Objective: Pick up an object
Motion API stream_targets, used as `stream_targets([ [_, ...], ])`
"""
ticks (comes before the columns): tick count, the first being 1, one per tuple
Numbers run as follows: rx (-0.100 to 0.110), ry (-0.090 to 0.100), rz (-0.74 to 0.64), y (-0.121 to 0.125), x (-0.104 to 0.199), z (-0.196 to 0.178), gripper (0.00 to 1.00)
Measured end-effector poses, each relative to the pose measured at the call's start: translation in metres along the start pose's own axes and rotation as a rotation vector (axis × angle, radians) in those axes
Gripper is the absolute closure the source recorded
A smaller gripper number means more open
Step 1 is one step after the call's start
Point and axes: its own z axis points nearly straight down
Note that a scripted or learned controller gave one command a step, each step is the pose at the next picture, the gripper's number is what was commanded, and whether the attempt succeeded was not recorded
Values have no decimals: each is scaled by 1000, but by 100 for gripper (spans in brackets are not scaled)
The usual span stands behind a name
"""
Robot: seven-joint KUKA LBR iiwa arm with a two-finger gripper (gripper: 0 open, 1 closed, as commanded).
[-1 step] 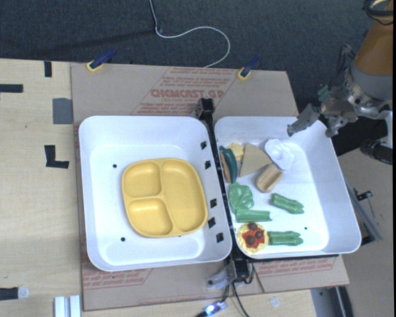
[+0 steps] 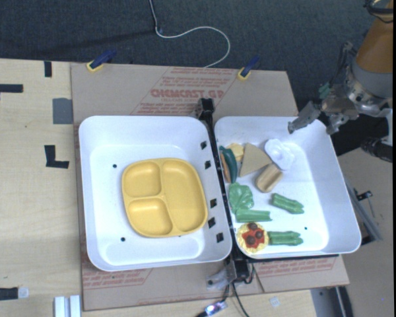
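Printed in red across the cardboard sheet (image 2: 185, 92) under both bins: faint lettering reading roughly "CHEMCAST", too blurred to confirm. Hovering above the right bin's (image 2: 336, 177) far right corner, the gripper (image 2: 311, 121), its fingers (image 2: 299, 123) spreading apart and clamping on nothing. Lying in the right bin: a white object (image 2: 281, 153), tan wedge (image 2: 252, 158), tan roll (image 2: 268, 177), green toy vegetables (image 2: 288, 204) and a small pizza toy (image 2: 252, 236). Sitting in the left bin (image 2: 99, 177): a yellow divided plate (image 2: 164, 197).
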Motion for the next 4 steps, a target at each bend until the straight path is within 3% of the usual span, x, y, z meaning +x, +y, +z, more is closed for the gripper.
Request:
stream_targets([
  [2, 6, 1, 0, -11, 3, 127, 0],
  [3, -1, -1, 0, -10, 4, 168, 0],
  [4, -5, -1, -2, -9, 4, 156, 100],
])
